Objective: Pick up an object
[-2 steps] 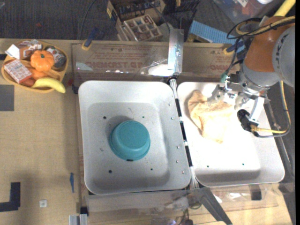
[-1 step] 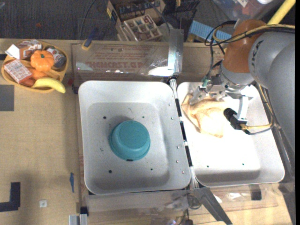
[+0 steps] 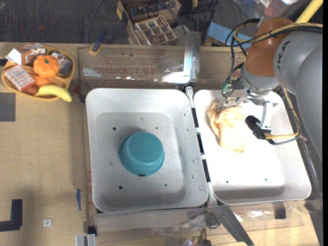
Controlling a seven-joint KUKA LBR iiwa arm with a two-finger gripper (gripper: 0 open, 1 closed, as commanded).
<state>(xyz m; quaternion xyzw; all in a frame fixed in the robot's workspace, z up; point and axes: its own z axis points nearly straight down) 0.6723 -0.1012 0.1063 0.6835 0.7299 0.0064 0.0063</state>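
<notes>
A teal bowl [image 3: 142,152] lies upside down in the middle of the left bin [image 3: 102,106]. A pale yellowish, crumpled soft object [image 3: 228,129] lies in the upper left part of the right bin [image 3: 266,183]. My gripper [image 3: 233,97] hangs at the top of the right bin, directly over the far end of that soft object. The wrist and arm body hide the fingertips, so contact with the object cannot be judged.
A yellow dish [image 3: 36,86] with a toy pumpkin, banana and small boxes sits at the far left of the bench. Clear plastic sheeting [image 3: 154,68] lies behind the bins. A black cable [image 3: 271,135] trails from the wrist over the right bin.
</notes>
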